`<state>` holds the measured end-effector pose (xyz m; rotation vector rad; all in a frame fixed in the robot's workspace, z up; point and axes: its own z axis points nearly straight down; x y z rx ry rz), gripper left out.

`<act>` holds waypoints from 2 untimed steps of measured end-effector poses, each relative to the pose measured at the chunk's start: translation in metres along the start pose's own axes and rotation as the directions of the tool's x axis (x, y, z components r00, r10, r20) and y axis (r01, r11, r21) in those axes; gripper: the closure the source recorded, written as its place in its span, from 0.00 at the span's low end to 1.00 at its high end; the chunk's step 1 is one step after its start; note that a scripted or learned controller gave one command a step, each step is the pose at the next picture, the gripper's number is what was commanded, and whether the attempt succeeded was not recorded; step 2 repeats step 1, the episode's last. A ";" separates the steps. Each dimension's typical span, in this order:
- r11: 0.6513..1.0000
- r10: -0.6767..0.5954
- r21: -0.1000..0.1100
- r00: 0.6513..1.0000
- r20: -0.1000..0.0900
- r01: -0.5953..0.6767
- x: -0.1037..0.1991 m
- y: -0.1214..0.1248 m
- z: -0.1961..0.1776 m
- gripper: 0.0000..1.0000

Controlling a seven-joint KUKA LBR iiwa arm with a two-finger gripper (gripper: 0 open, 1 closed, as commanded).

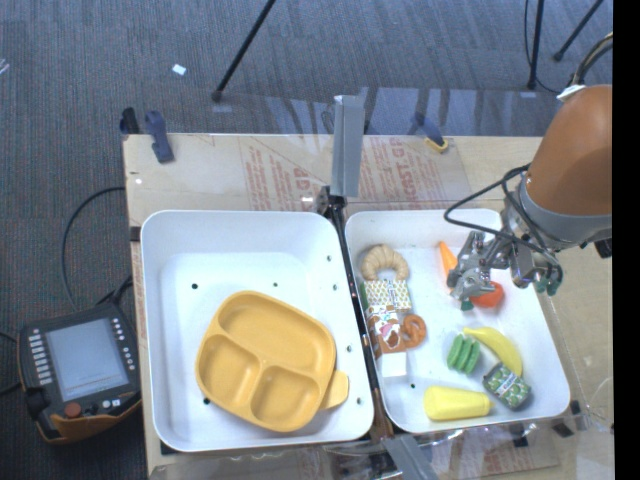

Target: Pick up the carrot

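Upper middle of right bin [520, 268]: carrot [446, 258], orange, lying free. Just right of it, gripper [470, 286] hangs low over red-orange piece [487, 294]; we cannot tell claw state. Risk we judge: closing there grabs wrong item or nudges carrot away.

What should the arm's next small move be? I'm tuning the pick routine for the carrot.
Probably a short shift toward the bin divider: the end effector sits over a red-orange item, while the carrot lies apart on the divider side, near the right bin's back wall. Centre over it before descending.
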<state>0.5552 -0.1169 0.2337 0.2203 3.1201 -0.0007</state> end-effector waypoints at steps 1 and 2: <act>0.877 0.480 0.009 0.877 -0.016 -0.480 0.008 0.015 0.049 1.00; 0.877 0.480 0.009 0.877 -0.016 -0.480 0.008 0.015 0.049 1.00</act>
